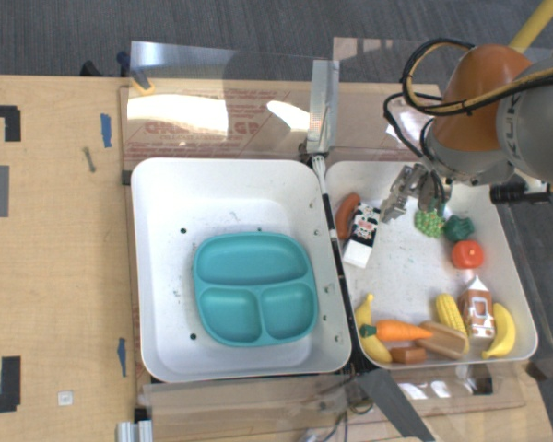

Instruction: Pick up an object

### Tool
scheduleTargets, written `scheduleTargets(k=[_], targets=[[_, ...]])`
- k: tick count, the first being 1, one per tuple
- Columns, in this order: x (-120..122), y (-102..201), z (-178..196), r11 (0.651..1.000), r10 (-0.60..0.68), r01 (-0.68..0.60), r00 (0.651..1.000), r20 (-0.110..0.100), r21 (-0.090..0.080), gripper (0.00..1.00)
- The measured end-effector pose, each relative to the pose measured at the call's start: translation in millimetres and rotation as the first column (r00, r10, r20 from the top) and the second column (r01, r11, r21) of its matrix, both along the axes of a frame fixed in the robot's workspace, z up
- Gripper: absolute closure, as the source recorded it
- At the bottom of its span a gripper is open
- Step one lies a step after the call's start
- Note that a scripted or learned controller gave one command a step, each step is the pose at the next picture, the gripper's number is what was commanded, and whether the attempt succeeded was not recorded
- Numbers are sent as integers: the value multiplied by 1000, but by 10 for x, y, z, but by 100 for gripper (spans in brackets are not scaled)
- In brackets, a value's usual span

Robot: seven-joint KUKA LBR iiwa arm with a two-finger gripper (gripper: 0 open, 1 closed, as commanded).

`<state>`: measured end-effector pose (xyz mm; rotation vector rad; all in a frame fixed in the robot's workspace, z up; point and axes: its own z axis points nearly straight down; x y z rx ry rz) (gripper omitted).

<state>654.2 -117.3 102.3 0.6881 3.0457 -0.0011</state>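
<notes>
- Hovering gripper [407, 194] in right bin [521, 288], fingers apart, holding nothing.
- Nearest: grapes [430, 221], likely light, bumpy plastic.
- Best pinched across the cluster's middle.

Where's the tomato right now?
The tomato lies in the right bin, near its right wall, just below the broccoli and above the small carton.

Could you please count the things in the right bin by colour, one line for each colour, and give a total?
Right bin, by main colour as far as I can tell:
Yellow: 3 (two bananas, corn)
Orange: 1 (carrot)
Red: 2 (tomato, sausage)
Green: 2 (grapes, broccoli)
Brown: 1 (bread roll)
White cartons: 2
Total: 11
</notes>
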Motion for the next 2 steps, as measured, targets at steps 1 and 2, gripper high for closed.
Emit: scheduleTargets(k=[1,2], targets=[[-148,700,1332,997,-78,78,997,0,7,100],[-88,1626,1690,999,-46,46,999,-7,8,100]])
